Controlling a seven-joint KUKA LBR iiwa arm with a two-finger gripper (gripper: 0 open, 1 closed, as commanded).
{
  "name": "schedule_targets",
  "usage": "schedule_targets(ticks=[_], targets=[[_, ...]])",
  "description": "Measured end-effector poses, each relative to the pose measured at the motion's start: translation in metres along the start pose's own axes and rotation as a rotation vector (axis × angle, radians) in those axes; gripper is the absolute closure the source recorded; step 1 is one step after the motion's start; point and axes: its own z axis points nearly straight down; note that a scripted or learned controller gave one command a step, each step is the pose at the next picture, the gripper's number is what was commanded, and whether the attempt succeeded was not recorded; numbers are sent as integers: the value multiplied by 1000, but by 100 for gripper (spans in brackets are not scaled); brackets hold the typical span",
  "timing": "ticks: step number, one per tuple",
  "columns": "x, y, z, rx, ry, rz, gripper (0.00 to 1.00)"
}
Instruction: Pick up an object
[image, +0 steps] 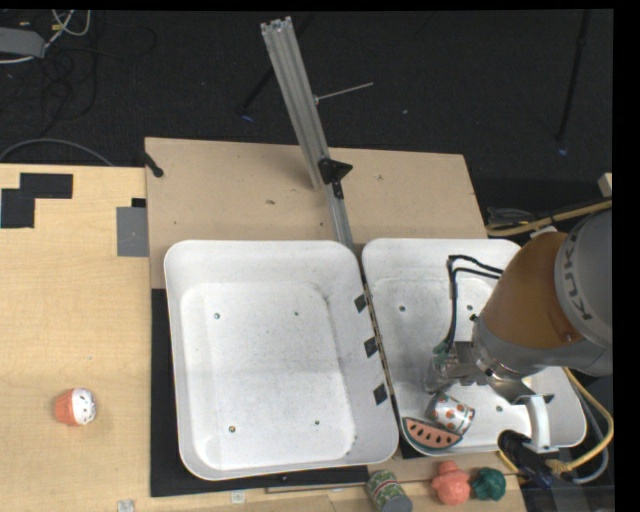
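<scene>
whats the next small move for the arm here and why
Probably a short straight descent, then a close. The pincer hangs in the right bin just above a small round orange-and-white toy, with a watermelon-slice toy lying right beside it near the bin's front edge. Nothing looks gripped yet.

Matt white plastic bins (260, 300), light wood bench (60, 300), brushed-metal rail (300, 100).
</scene>
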Motion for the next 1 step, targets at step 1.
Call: schedule_targets(ticks=[1], targets=[[-5,-2,-61,-5,-3,-8,100]])
